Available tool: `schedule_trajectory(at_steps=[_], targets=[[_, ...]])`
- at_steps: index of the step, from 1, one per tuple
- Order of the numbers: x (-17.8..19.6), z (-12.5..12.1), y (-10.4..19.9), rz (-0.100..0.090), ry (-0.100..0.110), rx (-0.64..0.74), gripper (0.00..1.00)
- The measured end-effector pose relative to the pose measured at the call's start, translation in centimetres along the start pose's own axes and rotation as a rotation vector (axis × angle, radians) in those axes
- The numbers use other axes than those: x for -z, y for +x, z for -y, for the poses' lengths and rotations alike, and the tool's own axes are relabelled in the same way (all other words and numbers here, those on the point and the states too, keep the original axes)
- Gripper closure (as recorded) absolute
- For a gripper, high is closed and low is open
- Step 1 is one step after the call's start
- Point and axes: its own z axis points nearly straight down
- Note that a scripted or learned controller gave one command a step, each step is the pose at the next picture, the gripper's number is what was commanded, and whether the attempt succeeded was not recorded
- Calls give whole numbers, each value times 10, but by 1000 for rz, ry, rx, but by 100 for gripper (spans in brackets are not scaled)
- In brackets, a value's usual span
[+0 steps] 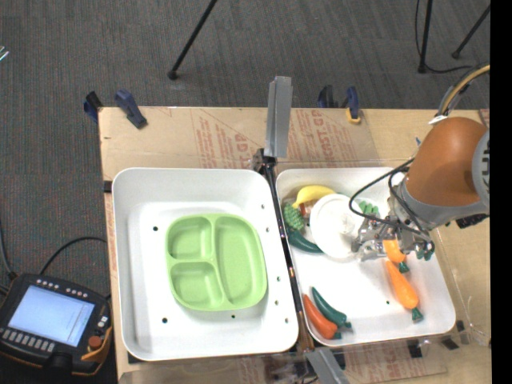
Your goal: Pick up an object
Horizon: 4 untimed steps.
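From my remote station, I see the arm (448, 166) reaching in from the right of the frame, its gripper (382, 242) lowered into the right bin (436, 282) at centre right. I cannot tell how the gripper is set; it is too cluttered there. It sits just beside a white plate (332, 224), with an orange carrot (402, 285) lying just below it. A yellow banana (310, 194) shows at the plate's upper left, a dark green vegetable (300, 238) at its left. Red and green peppers (324, 314) lie near the bin's lower left corner. In the left bin (136, 214), a green divided tray (216, 262) rests at centre.
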Motion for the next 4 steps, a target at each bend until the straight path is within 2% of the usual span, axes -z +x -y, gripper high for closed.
schedule_trajectory(at_steps=[1,2,3,4], targets=[[1,41,-22,-9,-4,476,100],[-14,38,-74,-8,-2,122,100],[-15,37,-73,-11,-2,123,0],[-14,41,-19,-12,-2,115,0]])
